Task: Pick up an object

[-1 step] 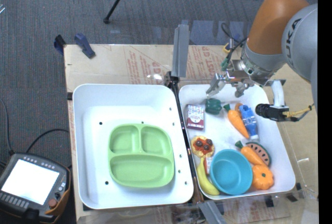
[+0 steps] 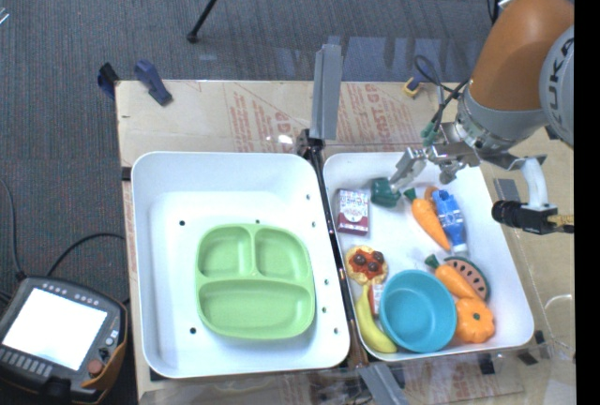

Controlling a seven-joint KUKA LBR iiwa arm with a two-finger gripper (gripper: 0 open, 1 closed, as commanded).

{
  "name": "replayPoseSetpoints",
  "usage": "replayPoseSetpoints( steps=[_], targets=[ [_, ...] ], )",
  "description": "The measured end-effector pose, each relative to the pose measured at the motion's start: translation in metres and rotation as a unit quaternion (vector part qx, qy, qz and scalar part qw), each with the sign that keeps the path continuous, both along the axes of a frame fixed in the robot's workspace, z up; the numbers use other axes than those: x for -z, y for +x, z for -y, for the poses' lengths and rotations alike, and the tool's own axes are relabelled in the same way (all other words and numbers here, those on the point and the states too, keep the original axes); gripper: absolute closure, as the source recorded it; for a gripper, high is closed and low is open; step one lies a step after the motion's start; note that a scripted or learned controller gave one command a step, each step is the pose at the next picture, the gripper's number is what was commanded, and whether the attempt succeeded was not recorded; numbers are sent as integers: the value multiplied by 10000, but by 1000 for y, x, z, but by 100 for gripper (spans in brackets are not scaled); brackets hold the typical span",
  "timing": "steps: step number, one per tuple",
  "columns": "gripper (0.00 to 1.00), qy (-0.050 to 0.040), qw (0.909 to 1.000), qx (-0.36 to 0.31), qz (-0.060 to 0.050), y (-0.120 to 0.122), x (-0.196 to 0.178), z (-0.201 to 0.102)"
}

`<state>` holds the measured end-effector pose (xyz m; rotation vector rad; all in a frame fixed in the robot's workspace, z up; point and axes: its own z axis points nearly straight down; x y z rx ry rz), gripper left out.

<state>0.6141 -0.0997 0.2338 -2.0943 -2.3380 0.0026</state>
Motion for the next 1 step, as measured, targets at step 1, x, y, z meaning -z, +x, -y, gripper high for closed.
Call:
replayPoseSetpoints(
  steps=[1],
  targets=[
    [0, 33, 9949, 1003, -51, -15, 133, 110]
  ],
)
